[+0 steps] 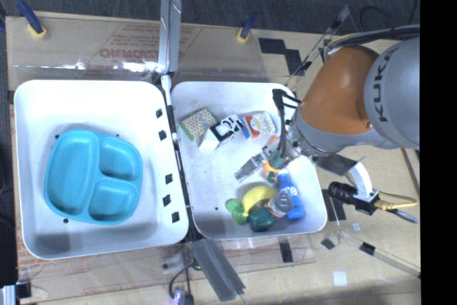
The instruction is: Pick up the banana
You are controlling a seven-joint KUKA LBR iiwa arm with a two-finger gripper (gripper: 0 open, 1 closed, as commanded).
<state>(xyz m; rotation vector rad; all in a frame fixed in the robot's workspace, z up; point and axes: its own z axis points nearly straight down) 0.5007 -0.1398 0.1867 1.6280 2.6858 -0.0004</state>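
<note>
Gripper [275,153], hanging from the grey KUKA arm [357,100] with its orange band, is down in the right-hand bin [214,211], its tip among the clutter just above a small orange item; whether it is parted or closed cannot be told, and nothing is visibly held. Just below and left of it lies the banana [258,196], yellow, curved, near the bin's near edge. A green object [260,221] touches it on the near side, a blue bottle [289,198] crowds it from the right. Likely light, smooth-skinned and a little slippery, the banana should be taken across its middle, where the curve is thickest. Farther off, small cartons [228,128] lie further back; a blue divided tray [93,175] sits in the left bin [28,111].
</note>
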